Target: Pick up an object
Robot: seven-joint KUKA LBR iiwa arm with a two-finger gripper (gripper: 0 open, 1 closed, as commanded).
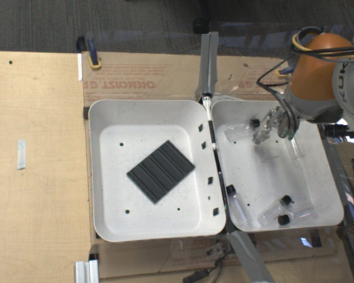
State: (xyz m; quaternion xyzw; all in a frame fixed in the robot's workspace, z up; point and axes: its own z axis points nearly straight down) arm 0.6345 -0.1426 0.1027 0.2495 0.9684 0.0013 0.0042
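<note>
Grey arm [318, 75] reaching in from right, gripper [265, 131] angled downward

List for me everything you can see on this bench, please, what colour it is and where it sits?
White bins: 2, white, side by side on the bench.
Ribbed slab: 1, dark grey, lying flat and turned at an angle in the middle of the left bin.
Clear tubes with black caps: at least 3, see-through, in the right bin, mostly along its near edge; the exact count is hard to tell.
Cardboard sheet: 1, brown with printed lettering, behind the bins.
Wooden benchtop: 1, light tan, left of the bins.
Clamp: 1, blue and yellow, at the far edge of the bench.
Arm: 1, grey with orange band, reaching in from the right.
Gripper: 1, metallic, over the far part of the right bin.
</note>
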